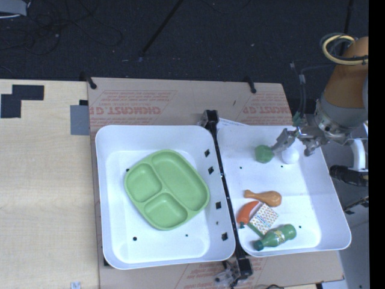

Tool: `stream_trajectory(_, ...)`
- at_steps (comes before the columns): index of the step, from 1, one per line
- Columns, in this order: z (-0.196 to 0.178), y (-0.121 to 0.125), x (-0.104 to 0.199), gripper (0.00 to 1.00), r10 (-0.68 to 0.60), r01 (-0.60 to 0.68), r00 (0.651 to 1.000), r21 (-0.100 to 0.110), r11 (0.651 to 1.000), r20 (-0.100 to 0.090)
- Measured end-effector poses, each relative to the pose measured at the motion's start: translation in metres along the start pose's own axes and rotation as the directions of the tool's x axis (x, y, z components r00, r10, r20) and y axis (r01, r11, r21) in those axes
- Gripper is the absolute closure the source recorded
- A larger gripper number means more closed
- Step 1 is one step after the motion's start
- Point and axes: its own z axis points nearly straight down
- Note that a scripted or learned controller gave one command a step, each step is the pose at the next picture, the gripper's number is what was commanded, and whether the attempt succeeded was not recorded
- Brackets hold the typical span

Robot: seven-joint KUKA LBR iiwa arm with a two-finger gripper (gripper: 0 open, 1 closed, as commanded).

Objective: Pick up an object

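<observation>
White ball (291, 155) sits between the spread jaws (297, 141), beside a green ball (263, 154) in the right bin (337, 221).

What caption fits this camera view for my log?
End effector poised over the right bin beside a white object and green ball; green divided plate in the left bin.

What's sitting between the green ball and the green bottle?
In the camera view, the orange chicken drumstick lies between the green ball and the green bottle, with a small patterned packet just below it.
</observation>
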Motion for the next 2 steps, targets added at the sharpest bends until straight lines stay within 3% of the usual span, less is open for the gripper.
stream_trajectory(1,-0.009,0.003,0.0,0.0,-0.002,0.002,1.0,-0.015,1.0,0.003)
stream_trajectory(2,0.035,-0.002,0.004,0.0,-0.003,0.003,1.0,-0.011,1.0,0.002)
